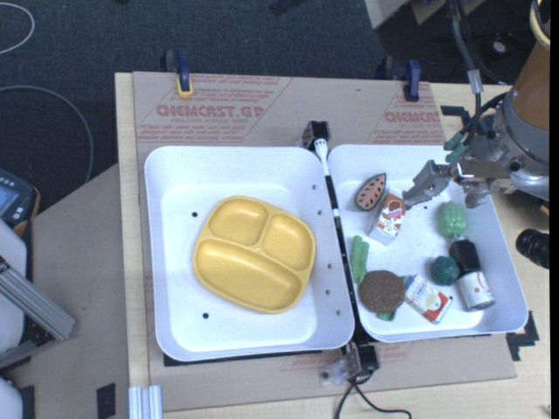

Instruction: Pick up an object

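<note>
In the right bin point(511, 260) we count eight small objects: one watermelon slice toy point(370, 191), two small cartons point(389, 217), one green ball point(452, 220), one dark bottle point(470, 273), one teal ball point(444, 270), one brown disc point(382, 291) and one green strip point(359, 258). The gripper point(425, 184) hangs above the cartons; we cannot tell its jaws. The left bin point(166, 234) holds one yellow tray point(253, 253).

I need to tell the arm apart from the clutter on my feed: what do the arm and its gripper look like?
The arm enters from the right edge: a bulky grey body with an orange-brown section above the wrist. Black cables run along it, and a small green part sits near the wrist. The gripper is grey metal, slim and angular, over the right white bin.
</note>
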Controlling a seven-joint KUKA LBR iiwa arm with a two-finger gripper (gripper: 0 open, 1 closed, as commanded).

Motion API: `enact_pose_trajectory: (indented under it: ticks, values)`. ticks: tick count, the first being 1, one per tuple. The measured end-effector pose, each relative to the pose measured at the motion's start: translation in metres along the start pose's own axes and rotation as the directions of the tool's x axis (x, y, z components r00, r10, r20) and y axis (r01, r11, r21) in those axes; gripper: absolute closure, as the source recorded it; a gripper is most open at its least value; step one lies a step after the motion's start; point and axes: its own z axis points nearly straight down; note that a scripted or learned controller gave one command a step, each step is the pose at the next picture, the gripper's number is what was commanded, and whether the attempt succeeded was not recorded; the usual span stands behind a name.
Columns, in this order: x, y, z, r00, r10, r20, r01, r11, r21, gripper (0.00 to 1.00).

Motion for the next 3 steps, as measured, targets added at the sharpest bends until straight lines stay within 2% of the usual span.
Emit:
enact_pose_trajectory:
  ticks: [1, 2, 3]
  values:
    - [-0.001, 0.001, -0.001, 1.000, 0.002, 0.003, -0.002, 1.000, 0.013, 1.00]
    - [0.063, 0.003, -0.104, 1.000, -0.005, -0.001, 0.005, 1.000, 0.004, 1.00]
    - [0.062, 0.000, -0.013, 1.000, 0.005, 0.002, -0.005, 1.000, 0.028, 1.00]
